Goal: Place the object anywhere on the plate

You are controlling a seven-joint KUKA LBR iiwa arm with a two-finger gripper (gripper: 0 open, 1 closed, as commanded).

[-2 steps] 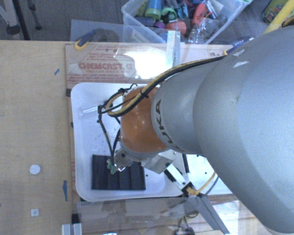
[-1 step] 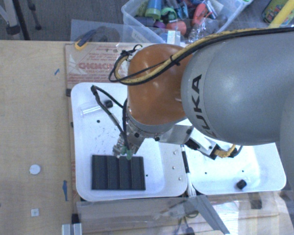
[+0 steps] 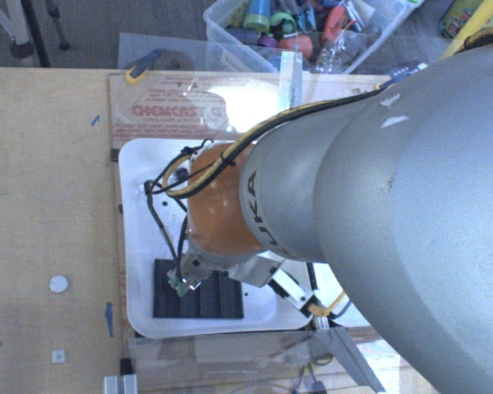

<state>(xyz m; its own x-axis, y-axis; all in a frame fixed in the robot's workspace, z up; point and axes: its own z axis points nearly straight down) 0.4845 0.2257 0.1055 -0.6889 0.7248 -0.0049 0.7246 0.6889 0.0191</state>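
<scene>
A white bin (image 3: 135, 220) is seen lying on a pale wooden counter (image 3: 41, 179), and most of it is covered by the grey arm (image 3: 394, 220), which is reached in from the right and bent down over the bin's middle. An orange band (image 3: 218, 208) is shown above the wrist, and black and yellow cables (image 3: 171, 180) are looped beside it over the bin's far-left part.

The gripper (image 3: 187, 279) is pointed down at the bin's near-left area, just at the far edge of a black ridged slab (image 3: 199, 300). The slab is laid flat on the bin floor near the front wall – whether it is touched by the gripper cannot be told. Whether the gripper is open, closed or holding anything cannot be told either, since its end is hidden under the wrist. It also cannot be told whether the slab is the plate or the object to be placed.

Behind the bin a clear sheet printed CHEMCAST (image 3: 166, 109) is laid on the counter, and beyond that a clear plastic tub (image 3: 230, 19) is filled with coloured toys. A small white disc (image 3: 58, 284) is left on the counter well to the left of the bin – strips of blue tape (image 3: 108, 318) are stuck near the bin's front-left corner
</scene>
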